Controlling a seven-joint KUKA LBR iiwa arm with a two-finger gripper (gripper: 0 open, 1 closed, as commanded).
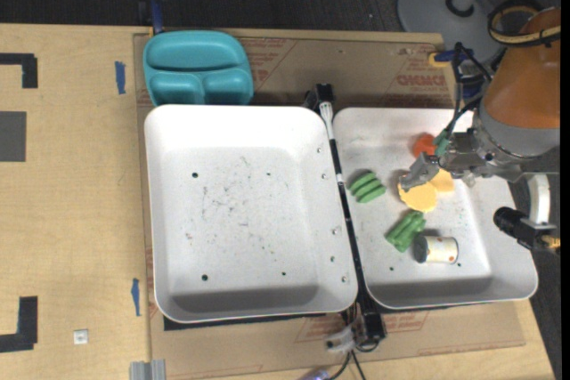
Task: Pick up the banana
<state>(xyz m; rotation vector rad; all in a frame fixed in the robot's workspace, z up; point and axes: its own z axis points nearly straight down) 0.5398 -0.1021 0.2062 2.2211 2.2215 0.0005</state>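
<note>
Banana (425,194) lies in right bin (512,285) directly under gripper (419,176) — touching it — grip state unclear.

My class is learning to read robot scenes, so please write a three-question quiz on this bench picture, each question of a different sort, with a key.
1. True or false: the banana lies in the left bin.
2. Which thing lies nearest the divider between the bins? A. the ridged green piece B. the white cylinder C. the orange piece
3. Fill in: behind the left bin stands a divided tray coloured ____.

Key
1. False; it lies in the right bin, beneath the gripper.
2. A
3. teal
</note>
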